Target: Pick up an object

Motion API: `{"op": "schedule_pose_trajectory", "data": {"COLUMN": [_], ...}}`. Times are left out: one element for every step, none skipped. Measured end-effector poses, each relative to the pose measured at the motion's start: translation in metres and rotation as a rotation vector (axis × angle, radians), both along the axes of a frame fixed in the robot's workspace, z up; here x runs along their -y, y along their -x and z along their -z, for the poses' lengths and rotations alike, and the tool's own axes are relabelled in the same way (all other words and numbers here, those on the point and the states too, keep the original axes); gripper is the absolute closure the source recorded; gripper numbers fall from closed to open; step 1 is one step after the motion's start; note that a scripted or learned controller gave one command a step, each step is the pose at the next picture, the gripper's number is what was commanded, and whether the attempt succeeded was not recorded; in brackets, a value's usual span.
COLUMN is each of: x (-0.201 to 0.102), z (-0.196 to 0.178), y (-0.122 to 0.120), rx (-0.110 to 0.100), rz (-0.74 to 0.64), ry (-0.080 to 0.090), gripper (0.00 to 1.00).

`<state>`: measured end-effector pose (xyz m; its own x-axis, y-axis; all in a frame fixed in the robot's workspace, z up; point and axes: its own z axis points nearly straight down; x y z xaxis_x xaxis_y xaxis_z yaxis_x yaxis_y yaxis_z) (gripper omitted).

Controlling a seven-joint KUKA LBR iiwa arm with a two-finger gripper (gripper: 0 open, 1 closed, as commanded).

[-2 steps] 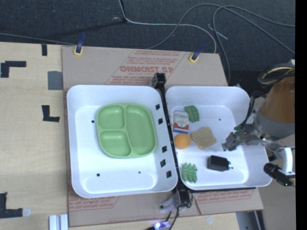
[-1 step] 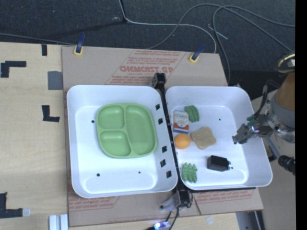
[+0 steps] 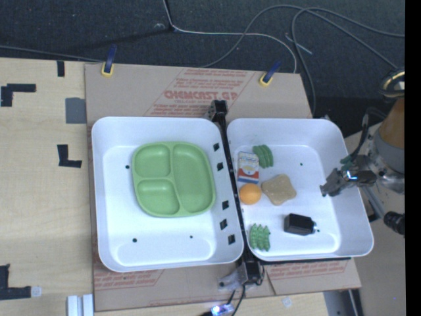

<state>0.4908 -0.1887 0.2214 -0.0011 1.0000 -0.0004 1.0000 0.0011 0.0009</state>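
Black, boxy plastic object [image 3: 300, 224] lies in the right white bin [image 3: 329, 133], near the gripper [image 3: 335, 182] hovering at the bin's right rim; whether it's spread, I cannot tell. Best descend squarely over it.

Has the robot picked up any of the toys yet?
Not yet. The gripper is over the right bin's right edge with no toy seen in it. The orange ball, tan sponge, black block and small carton all lie in the bin. Reaching, grabbing and lifting are left.
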Motion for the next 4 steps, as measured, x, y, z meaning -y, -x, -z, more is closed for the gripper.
{"op": "schedule_pose_trajectory", "data": {"x": [-0.06, -0.1, -0.15, -0.2], "z": [0.001, 0.002, -0.008, -0.008], "y": [-0.024, -0.045, -0.067, -0.095], "rx": [-0.001, -0.002, -0.001, -0.001], "rz": [-0.006, -0.004, -0.006, -0.006], "ry": [-0.002, -0.001, -0.002, -0.002], "gripper": [1.0, 1.0, 1.0, 1.0]}}
